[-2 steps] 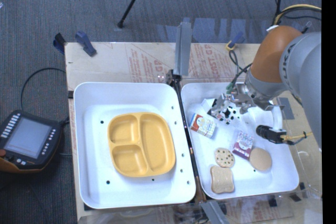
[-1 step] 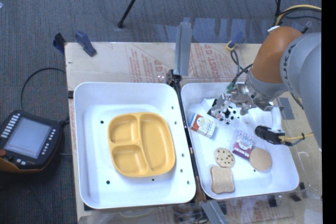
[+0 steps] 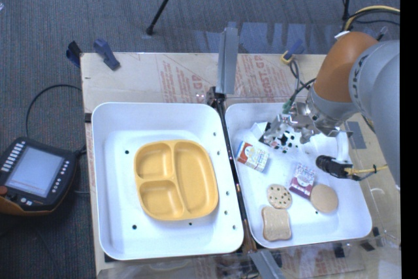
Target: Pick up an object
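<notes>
Reaching in from the right over the right bin (image 3: 356, 222), arm (image 3: 366, 85) bent down with gripper (image 3: 285, 134) low at the far left corner, jaw state impossible to tell, near small carton (image 3: 252, 155), packet (image 3: 302, 180), cookie (image 3: 279, 195).

A yellow plastic tray with three compartments (image 3: 175, 180) lies in the left white bin (image 3: 108, 140). A grey handheld control pendant with a screen (image 3: 34, 173) rests on the dark carpet left of the cardboard-covered table (image 3: 163, 75), where a blue clamp (image 3: 106, 53) grips the far edge.
</notes>
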You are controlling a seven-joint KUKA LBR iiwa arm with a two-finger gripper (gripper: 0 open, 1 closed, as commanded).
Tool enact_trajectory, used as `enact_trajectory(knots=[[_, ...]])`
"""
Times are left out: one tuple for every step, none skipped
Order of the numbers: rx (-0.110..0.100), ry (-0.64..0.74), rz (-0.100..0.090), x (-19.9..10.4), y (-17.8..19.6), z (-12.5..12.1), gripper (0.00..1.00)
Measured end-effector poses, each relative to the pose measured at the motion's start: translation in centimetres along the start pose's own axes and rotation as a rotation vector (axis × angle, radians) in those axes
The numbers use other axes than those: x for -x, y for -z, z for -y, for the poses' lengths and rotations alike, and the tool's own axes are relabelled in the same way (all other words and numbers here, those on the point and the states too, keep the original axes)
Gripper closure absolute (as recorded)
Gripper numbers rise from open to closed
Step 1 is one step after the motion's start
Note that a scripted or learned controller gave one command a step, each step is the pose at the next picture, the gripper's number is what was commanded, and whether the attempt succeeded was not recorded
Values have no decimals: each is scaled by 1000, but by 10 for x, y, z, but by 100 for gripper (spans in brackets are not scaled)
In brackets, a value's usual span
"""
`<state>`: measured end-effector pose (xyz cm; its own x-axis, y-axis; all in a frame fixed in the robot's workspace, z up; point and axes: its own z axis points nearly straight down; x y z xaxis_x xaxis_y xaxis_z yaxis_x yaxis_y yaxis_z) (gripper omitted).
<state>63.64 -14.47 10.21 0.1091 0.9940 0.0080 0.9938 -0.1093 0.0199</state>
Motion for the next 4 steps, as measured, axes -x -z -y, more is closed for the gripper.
enact_trajectory(knots=[[-27,-138,7,19,-16,63,0],[-33,-137,9,-2,-14,-5,0],[-45,-132,11,-2,-7,-3,100],[-14,-37,6,-73,88,12,100]])
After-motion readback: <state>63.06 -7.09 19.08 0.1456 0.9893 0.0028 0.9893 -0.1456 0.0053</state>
